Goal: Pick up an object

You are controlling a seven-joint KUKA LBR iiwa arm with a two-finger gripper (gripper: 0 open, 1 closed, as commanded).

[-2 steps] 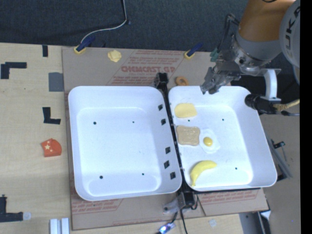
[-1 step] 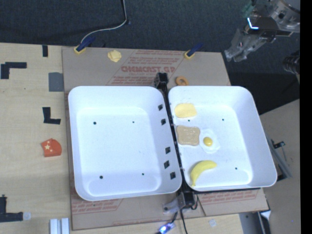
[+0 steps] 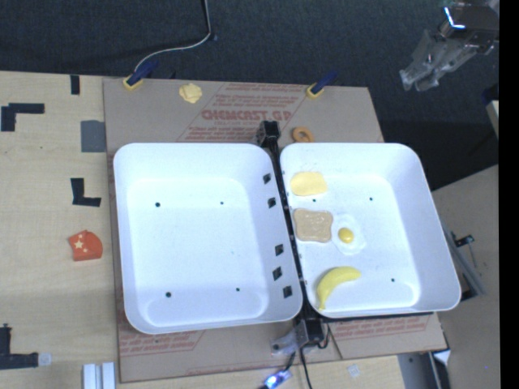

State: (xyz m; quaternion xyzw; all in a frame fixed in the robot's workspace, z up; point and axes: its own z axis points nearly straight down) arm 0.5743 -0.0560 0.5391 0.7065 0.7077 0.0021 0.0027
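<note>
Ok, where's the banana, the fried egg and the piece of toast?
banana [image 3: 335, 283]: camera view, the middle of its yellow curve, in the right bin.
fried egg [image 3: 347, 237]: camera view, on the yellow yolk.
toast [image 3: 313, 225]: camera view, the middle of the brown slice, left of the egg.

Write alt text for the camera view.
Two white bins sit side by side; the right bin holds a banana, toast slice, fried egg and yellow cheese piece. The end effector hovers off the bench at upper right.
</note>
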